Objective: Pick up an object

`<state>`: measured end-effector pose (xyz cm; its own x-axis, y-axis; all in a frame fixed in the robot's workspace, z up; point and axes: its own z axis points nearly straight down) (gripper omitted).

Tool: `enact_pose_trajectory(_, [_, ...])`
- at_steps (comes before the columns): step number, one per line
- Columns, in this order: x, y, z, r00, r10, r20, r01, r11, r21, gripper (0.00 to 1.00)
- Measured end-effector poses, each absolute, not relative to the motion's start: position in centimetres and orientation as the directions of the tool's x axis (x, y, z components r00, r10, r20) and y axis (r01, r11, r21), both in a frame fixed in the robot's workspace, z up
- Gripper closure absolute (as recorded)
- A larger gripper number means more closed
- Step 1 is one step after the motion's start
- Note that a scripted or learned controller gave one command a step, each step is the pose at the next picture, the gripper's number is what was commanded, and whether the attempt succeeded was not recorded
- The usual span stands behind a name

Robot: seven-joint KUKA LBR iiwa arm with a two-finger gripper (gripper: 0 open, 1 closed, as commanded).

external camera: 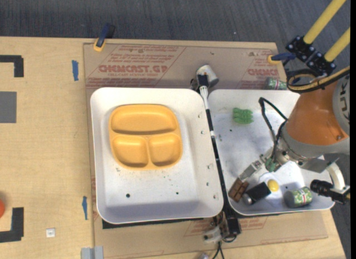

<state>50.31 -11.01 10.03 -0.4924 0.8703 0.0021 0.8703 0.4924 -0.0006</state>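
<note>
Brown block (pixel 238 189) in right bin (pixel 245 141), just beside fingers (pixel 253 170); their spread: cannot tell.

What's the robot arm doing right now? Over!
Gripper down in right bin, grip unclear. Brown block closest, just below it. Small can and green piece lie apart, not in the way.

Cardboard sheet (pixel 178 66), blue clamp (pixel 103 36)

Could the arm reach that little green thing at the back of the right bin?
Probably yes. The green thing lies alone on open bin floor with nothing over it, and the gripper is already above the same bin.
</note>
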Motion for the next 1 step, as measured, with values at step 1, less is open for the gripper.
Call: enact_pose_trajectory(1, [51.01, -10.98, 8.73, -0.721, 0.693, 0.000, 0.693, 0.721, 0.005, 0.00])
